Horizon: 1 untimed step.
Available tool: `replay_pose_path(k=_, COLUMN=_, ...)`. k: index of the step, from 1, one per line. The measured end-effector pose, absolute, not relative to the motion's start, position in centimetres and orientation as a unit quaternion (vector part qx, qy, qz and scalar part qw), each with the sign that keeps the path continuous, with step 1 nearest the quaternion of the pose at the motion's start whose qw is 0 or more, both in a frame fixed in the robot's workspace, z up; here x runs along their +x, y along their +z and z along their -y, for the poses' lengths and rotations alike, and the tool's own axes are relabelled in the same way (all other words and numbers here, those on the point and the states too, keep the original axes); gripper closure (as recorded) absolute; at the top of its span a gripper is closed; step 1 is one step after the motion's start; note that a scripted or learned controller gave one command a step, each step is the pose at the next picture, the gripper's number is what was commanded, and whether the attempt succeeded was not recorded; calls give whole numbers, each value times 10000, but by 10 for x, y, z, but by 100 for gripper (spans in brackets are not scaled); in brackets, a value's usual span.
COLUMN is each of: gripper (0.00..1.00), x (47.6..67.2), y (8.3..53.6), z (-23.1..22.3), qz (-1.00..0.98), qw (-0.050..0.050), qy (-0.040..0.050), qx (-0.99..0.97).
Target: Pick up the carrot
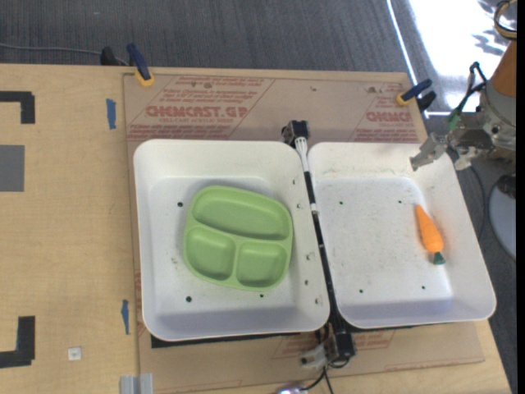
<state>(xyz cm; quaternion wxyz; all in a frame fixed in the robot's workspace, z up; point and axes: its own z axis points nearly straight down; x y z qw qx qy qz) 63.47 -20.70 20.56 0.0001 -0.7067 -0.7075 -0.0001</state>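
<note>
Carrot (pixel 428 232) lies in the right bin (pixel 361 302), out toward that bin's three o'clock wall, well apart from my tool. It is orange, with its narrow tip pointing to about eleven o'clock and its green stub end at about five o'clock, flat on the white floor and just short of the right-hand wall. The floor around it is speckled with fine dark grit.

My tool (pixel 443 150) hangs at the bin's one o'clock corner, over the rim rather than over the floor, with a pale finger (pixel 425 156) sloping down toward seven o'clock. Nothing sits between its fingers, but I cannot tell from this slant whether they are spread or closed. The carrot is at about six o'clock from the tool, with bare bin floor between them.

In the left bin (pixel 156 220) a green divided plate (pixel 238 236) rests near the middle, one long compartment at its twelve o'clock side and two smaller ones at six o'clock. The two bins touch along a dark seam with a clamp (pixel 295 131) at the twelve o'clock end. They stand on a printed cardboard sheet (pixel 213 105) pinned to the table (pixel 57 220) by yellow clips (pixel 144 75) at its far corners.
</note>
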Motion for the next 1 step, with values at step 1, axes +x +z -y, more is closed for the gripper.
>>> replay_pose_path(k=1, gripper=0, x=602, y=96, z=211, qz=7105, qw=54, qy=-75, qx=-7036)
